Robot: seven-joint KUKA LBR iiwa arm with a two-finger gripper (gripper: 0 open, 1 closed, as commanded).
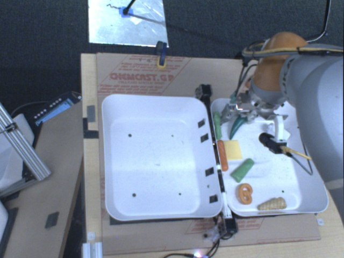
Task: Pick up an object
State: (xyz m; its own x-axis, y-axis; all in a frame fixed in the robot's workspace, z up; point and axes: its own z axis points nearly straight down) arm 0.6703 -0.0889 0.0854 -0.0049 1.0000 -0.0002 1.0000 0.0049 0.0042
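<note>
Just below claw (239, 113), teal object (237, 126)

A dark carpeted floor (43, 31) surrounds the cardboard-topped bench (142, 71), with a shiny metal sheet (126, 15) lying beyond it.

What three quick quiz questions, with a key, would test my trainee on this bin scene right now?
1. True or false: the flat yellow square block lies in the left white bin.
2. Which item lies nearest the right white bin's front edge: A) orange pretzel-shaped toy, B) beige ridged cone, C) green cylinder?
3. Over which bin does the gripper hover?

Key: 1 false; 2 B; 3 the right bin.
</note>
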